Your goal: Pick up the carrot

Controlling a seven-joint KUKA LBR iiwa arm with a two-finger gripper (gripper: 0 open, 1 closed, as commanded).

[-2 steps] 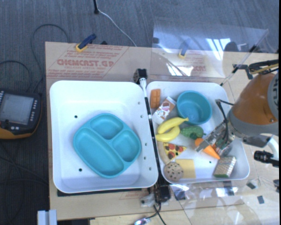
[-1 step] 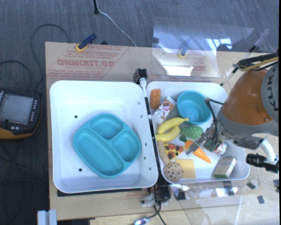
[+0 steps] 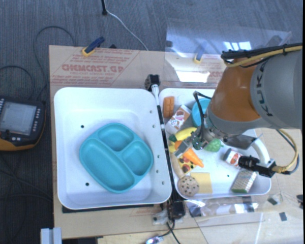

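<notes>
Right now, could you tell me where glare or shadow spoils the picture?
Camera view: bright glare washes out the clear sheet behind the right bin; the arm shades that bin's middle, where the carrot lies; the blue tray is evenly lit and sharp.

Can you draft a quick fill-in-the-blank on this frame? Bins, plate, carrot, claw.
1. The blue divided plate lies in the ____ bin.
2. The carrot lies in the ____ bin, among other toy food.
3. The claw is over the ____ bin.
4. The band above the arm's wrist is coloured ____.

Missing words: left; right; right; orange
</notes>
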